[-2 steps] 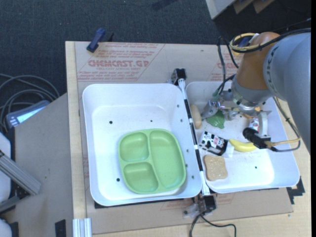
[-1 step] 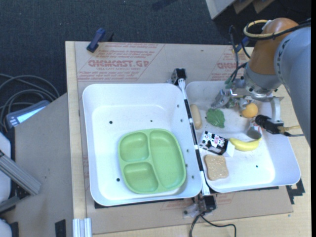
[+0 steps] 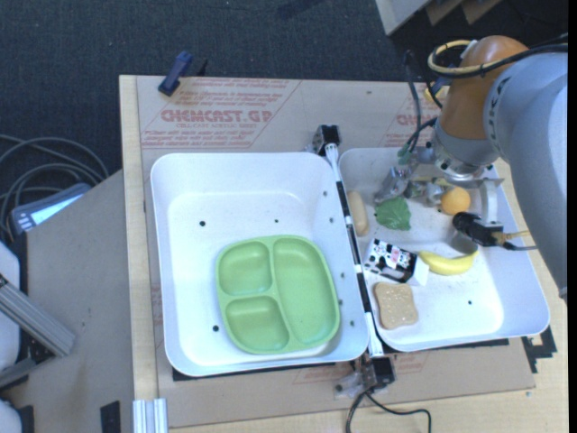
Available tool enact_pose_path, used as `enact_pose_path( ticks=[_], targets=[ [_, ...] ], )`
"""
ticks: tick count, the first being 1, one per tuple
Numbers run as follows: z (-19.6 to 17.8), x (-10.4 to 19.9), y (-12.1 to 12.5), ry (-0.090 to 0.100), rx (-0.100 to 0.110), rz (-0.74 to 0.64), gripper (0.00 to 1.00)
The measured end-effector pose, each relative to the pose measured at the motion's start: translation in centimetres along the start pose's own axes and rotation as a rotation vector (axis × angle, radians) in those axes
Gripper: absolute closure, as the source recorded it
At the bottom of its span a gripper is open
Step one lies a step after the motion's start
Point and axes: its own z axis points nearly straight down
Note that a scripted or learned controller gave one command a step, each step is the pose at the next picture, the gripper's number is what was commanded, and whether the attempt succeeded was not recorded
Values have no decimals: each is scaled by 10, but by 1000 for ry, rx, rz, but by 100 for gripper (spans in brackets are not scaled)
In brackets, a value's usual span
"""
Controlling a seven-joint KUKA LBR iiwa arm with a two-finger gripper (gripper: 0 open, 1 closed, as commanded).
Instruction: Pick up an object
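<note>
Camera view places the arm (image 3: 505,97) over the far part of the right bin (image 3: 523,309), reaching in from the right side.

**Step in hand.** Judged from this position, the task is at the approach stage: no object is raised clear of the bin floor.

**Object locations.** All candidate items lie in the right bin:
- a green leafy item (image 3: 393,213), close beside the gripper, at the far left part of the bin;
- an orange (image 3: 455,199), beside the gripper and partly under the wrist;
- a banana (image 3: 447,262), nearer the camera than the orange;
- a black-and-white patterned packet (image 3: 389,259), by the wall between the bins;
- a slice of bread (image 3: 396,304), at the near left of the bin;
- a pale oblong item (image 3: 359,213), against the same wall.

The left bin (image 3: 180,197) holds a green divided plate (image 3: 275,293).

**Gripper.** The gripper (image 3: 401,177) sits low near the far left corner of the right bin, just above the green leafy item. Its opening cannot be determined from this angle, and no object is visibly held.

**Next move.** A judgement only: the gripper needs to be centred over one item, most plausibly the green leafy item, then lowered and closed. The orange lies close enough to interfere.
</note>
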Motion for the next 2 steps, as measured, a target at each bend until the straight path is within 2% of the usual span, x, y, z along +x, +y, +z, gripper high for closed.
enact_pose_path(
  ticks=[1, 2],
  targets=[
    [-1, 25, -9, 4, -20, -8, 0],
    [-2, -4, -9, 6, -26, -10, 0]
  ],
)
